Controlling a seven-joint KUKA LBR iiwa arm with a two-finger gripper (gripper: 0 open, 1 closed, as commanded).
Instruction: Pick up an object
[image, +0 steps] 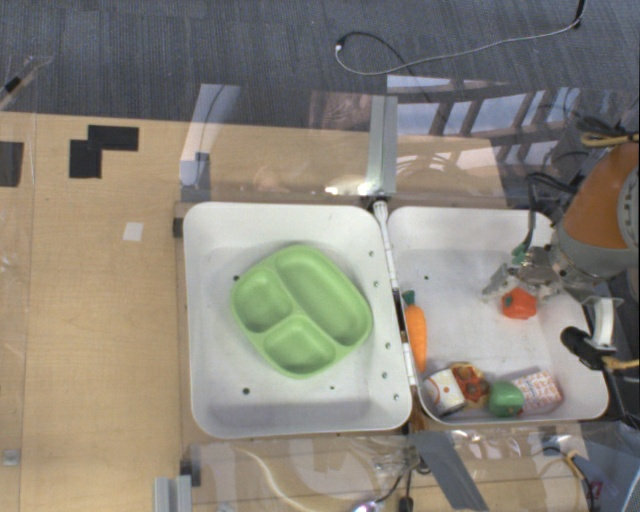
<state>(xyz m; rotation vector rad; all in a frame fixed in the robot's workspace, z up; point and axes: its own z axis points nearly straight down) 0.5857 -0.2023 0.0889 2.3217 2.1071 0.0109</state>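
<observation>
A small red-orange fruit-like object (518, 305) with a green top lies in the right bin (450, 250), towards its right side. My gripper (523, 288) hangs right over it, open, with a finger low on either side of the object. The grey arm with its orange band (605, 205) comes in from the right edge. Whether the fingers touch the object is unclear.
An orange carrot (415, 338) lies along the right bin's left wall. A small can (445, 390), a green item (505, 398) and a pink-white packet (541, 389) crowd its front edge. A green divided plate (300, 310) sits in the left bin (215, 390).
</observation>
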